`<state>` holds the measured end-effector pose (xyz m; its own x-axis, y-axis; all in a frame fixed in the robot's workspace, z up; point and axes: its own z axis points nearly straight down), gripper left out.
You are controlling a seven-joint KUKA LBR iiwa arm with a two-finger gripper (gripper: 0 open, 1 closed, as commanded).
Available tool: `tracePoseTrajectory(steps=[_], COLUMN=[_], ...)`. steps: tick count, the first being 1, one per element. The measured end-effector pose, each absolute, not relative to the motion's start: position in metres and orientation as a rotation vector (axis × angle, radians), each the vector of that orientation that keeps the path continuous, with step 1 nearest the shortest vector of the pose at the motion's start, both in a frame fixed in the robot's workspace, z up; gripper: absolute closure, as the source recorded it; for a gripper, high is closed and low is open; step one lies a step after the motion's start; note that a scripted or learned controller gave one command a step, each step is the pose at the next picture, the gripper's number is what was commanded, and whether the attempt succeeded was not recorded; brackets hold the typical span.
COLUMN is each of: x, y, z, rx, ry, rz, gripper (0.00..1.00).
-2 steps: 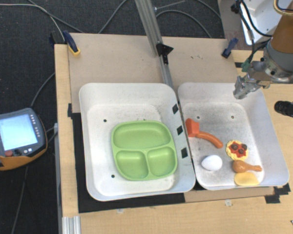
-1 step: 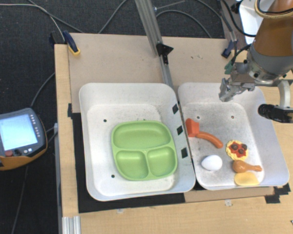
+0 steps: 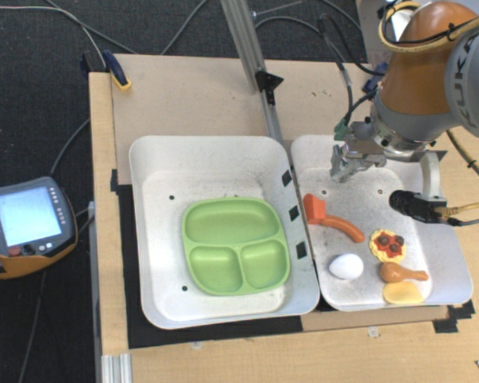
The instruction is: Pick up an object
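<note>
Camera view: orange tool [image 3: 332,219] lies diagonal, handle toward lower right; hand [image 3: 347,166] above, finger state unclear.

The scene is lit evenly and rather brightly from above. The white bins [image 3: 223,154] are rendered pale, close to washed out, while the floor left of them is left dark. Soft, short shadows are cast beneath the green tray [image 3: 236,246] inside the left bin. Mild softness is seen throughout; fine detail is lost at the far right of the bins.
</note>
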<state>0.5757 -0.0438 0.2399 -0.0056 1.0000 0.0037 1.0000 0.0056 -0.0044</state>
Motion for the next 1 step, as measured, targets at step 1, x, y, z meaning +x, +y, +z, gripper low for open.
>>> tracePoseTrajectory(steps=[1], x=[0.5600], y=[0.0072], z=[0.2469], rx=[-2.210], ry=[-2.225], rz=[-0.001], gripper=[1.00])
